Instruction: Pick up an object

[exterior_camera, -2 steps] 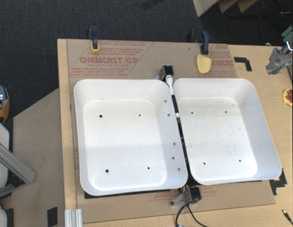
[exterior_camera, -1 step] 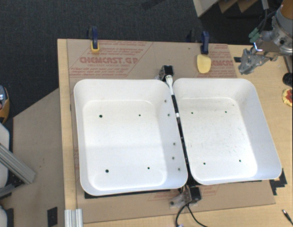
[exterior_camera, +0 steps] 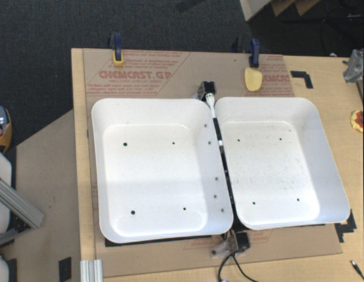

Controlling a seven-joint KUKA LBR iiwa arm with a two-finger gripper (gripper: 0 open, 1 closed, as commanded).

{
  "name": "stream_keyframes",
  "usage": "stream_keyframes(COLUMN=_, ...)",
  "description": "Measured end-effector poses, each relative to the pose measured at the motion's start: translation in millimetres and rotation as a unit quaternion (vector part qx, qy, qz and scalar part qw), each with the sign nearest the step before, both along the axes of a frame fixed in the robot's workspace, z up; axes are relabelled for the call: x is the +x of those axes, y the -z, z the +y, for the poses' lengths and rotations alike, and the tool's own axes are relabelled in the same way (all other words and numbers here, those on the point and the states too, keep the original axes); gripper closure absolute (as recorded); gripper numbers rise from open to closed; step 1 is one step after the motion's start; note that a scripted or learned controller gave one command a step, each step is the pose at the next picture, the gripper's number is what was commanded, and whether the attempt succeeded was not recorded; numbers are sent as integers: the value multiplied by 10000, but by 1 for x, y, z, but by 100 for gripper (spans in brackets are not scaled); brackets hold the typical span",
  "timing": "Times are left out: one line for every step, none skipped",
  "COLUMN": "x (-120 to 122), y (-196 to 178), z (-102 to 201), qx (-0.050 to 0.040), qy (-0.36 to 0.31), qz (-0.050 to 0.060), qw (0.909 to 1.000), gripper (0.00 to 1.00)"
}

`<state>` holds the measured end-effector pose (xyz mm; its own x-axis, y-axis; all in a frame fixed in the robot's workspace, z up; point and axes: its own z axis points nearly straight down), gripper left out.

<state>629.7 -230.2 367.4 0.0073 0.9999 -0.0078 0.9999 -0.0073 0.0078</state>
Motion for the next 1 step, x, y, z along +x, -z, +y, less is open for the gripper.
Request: stream_keyframes(x=38, y=64, z=70, qx=60, qy=-72, qz=66, qw=9999, gripper=100)
